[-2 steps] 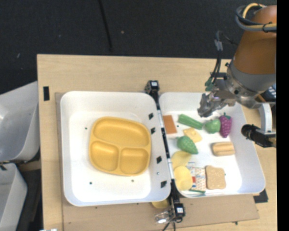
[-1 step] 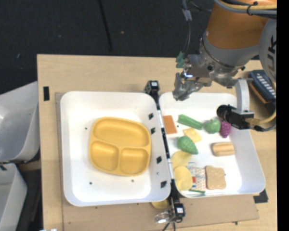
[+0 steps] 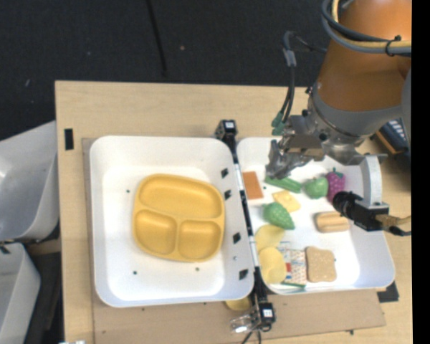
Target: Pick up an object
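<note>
Camera view: green pod (image 3: 282,184) just under gripper (image 3: 278,169)

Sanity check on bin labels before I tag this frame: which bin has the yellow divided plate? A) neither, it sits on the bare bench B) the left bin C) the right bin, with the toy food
B: the yellow divided plate lies alone in the left bin, while the toy food is scattered in the right bin under the gripper.
</note>
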`<state>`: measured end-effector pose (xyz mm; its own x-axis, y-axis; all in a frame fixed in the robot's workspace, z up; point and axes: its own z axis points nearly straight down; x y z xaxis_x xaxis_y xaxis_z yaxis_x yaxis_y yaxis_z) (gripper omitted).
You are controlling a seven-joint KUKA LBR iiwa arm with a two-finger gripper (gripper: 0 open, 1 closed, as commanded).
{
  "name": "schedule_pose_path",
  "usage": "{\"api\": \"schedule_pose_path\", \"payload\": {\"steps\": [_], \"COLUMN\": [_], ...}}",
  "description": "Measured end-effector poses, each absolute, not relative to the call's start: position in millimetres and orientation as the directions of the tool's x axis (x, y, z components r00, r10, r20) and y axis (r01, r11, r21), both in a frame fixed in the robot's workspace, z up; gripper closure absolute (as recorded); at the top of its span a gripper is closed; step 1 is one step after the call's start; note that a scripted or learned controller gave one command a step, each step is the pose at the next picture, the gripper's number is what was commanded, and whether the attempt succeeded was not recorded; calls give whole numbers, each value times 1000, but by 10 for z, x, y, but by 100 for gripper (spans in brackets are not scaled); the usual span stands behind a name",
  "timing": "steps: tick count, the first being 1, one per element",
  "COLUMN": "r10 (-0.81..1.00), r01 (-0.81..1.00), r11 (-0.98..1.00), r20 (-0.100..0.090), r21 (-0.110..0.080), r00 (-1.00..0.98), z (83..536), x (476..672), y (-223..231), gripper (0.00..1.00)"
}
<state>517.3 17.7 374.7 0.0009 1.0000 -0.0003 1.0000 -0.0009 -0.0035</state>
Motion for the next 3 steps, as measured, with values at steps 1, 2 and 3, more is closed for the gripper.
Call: {"api": "schedule_pose_path", "payload": {"steps": [1, 2, 3], "r10": [1000, 1000, 1000], "r01": [1000, 1000, 1000], "r11": [0, 9, 2], "r20": [-1, 0, -2], "r21": [-1, -9, -3], "r00": [0, -9, -2], "z": [3752, 3099, 3226], "x": [5191, 4883, 4915], "y": [178, 900, 852], "gripper": [0, 0, 100]}}
